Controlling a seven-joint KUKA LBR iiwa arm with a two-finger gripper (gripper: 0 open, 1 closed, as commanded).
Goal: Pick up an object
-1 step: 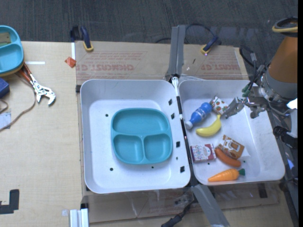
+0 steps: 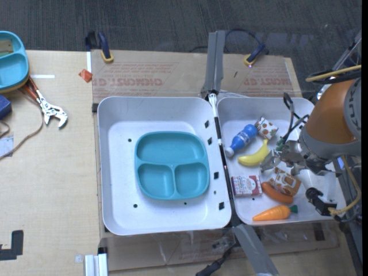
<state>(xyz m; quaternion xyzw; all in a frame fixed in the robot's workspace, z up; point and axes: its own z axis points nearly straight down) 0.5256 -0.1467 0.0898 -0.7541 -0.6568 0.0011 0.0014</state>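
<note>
The right bin [image 2: 299, 111] holds a blue bottle [image 2: 242, 138], a yellow banana [image 2: 255, 155], a small brown-and-white carton [image 2: 267, 127], a red box [image 2: 245, 185], an orange carrot [image 2: 272, 213], a red-orange sausage-shaped toy [image 2: 277, 194] and a brown-and-white packet [image 2: 286, 181]. My gripper [image 2: 279, 163] is low in this bin, just right of the banana and directly above the packet. The orange-banded wrist [image 2: 330, 117] rises behind it and hides part of the bin's right side. I see nothing lifted off the bin floor.
The left bin [image 2: 115, 154] carries a teal divided plate [image 2: 172, 165]. On the bench to the left lie a wrench [image 2: 50, 111] and a teal tray [image 2: 11, 59]. Clamps [image 2: 103, 46] grip the cardboard at the back. Cables hang at the right.
</note>
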